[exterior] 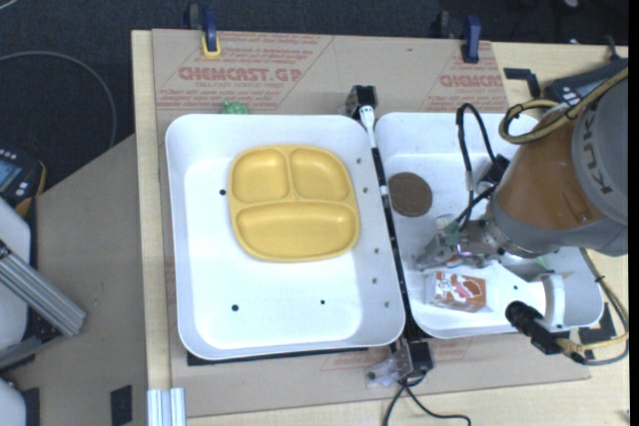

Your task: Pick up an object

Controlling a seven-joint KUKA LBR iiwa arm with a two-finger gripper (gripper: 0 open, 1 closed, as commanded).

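Note:
A yellow divided plate [294,203] lies in the left bin [200,244]. In the right bin [424,140] a brown round disc [409,194] sits near the left wall. A clear packet with red and white print [458,291] lies near the front of that bin. My gripper [444,249] is low in the right bin, between the disc and the packet, just above the packet's top edge. The grey and orange arm covers the right part of this bin.
A black divider strip [380,195] runs between the two bins. Blue and yellow clamps [208,30] hold the cardboard at the back. A small green object [235,108] lies on the cardboard behind the left bin.

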